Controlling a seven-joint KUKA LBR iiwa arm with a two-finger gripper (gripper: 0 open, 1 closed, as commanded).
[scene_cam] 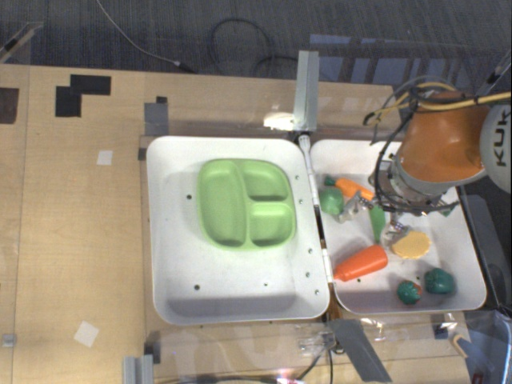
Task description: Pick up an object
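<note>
My gripper [387, 216] hangs low over the middle of the right bin [472, 294], under the orange wrist band. Right beneath it stands a slim green piece [378, 224], and a yellow disc [411, 246] lies just to its right. A large orange carrot [360, 263] lies in front of the gripper near the bin's left wall. Behind it are a small orange piece [350, 187] and a green lump [331, 202]. Two dark green round pieces [410, 292] [438, 280] rest at the front right. I cannot see anything held.
The left bin [172, 278] holds a light green divided plate [244, 202]. A metal post [306, 94] rises behind the wall between the bins. Cables [416, 90] loop above the wrist at the back right.
</note>
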